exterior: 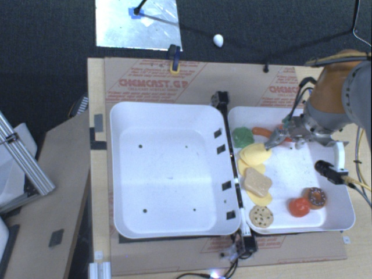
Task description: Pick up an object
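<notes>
you have two white bins on the bench. the left bin (168,167) carries nothing to go for; everything sits in the right bin (340,214).

your gripper (278,137) hangs over the right bin's far-left part, with the arm (334,95) coming in over the far-right corner. whether the jaws are spread or closed, i cannot tell from this slant; nothing is visibly between them.

the closest thing to the tips is the yellow piece (254,154), which lies just on the near-left side of the gripper, toward the bin's left wall. its long axis looks to run roughly left to right across the bin, so a descent would need a small shift toward the left wall and the near edge. the orange carrot (261,132) sits just on the far side of the tips, and the green piece (243,136) is beside it in the far-left corner.

further along the left wall toward the near edge you have the bread slice (257,182) and the cookie (261,216). the red tomato (299,207) and the donut (317,197) lie touching, close to the near edge, well apart from the gripper.

i judge the grasp not yet made.
</notes>
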Robot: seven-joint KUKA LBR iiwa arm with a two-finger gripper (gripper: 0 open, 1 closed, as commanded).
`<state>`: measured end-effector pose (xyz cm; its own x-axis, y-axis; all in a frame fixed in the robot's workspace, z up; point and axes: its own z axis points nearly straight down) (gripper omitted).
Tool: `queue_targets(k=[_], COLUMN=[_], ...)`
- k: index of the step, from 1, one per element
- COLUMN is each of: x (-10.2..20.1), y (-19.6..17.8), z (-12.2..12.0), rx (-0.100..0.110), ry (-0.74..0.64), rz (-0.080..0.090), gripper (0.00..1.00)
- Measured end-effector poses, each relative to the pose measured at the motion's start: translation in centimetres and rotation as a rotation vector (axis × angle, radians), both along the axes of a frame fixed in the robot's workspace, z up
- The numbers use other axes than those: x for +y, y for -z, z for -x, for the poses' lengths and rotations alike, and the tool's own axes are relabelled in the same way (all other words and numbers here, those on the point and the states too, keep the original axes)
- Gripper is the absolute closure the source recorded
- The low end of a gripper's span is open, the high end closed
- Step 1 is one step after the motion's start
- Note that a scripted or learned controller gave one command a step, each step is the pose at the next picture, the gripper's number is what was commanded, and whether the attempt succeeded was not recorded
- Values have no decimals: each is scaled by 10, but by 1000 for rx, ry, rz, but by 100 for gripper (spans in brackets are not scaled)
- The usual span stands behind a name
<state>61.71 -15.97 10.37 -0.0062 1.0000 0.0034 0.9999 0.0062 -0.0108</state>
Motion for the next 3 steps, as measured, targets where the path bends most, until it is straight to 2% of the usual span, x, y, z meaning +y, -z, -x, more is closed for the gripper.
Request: queue_targets(k=[1,2,3], x=[40,63,61], y=[21,19,3], z=[-20,10,5], rx=[-8,-11,-24], ry=[0,2,3], rz=[1,3,4], gripper=[0,0,100])
